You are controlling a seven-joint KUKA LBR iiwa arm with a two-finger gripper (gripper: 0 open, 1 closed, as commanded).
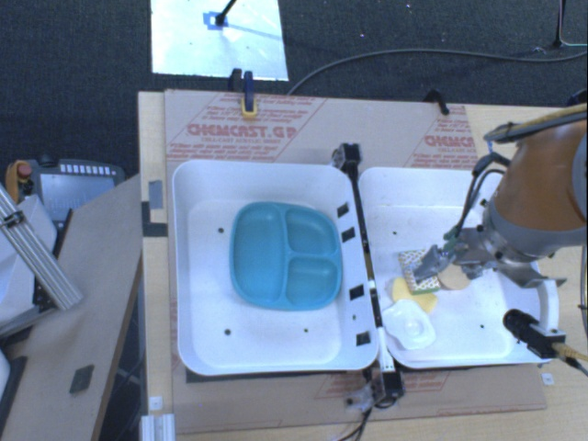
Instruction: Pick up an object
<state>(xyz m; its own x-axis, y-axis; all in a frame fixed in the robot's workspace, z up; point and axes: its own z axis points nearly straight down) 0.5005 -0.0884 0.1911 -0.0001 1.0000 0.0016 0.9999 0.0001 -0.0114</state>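
Inside the right bin [478,200], one claw [430,266], grip state unclear, three small objects, one blue plate [283,254] left.

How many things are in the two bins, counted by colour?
Blue: 1, divided plate
Yellow: 1, flat piece
White: 1, lumpy item
Patterned: 1, square pad
Tan: 1, round piece
Total: 5

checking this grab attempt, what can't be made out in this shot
- End effector in the camera view: too blurred to judge its grip.
- Patterned sponge: partly covered by the end effector; contact unclear.
- Round tan item: half hidden by the wrist.
- White object: too washed out against the right bin to identify.
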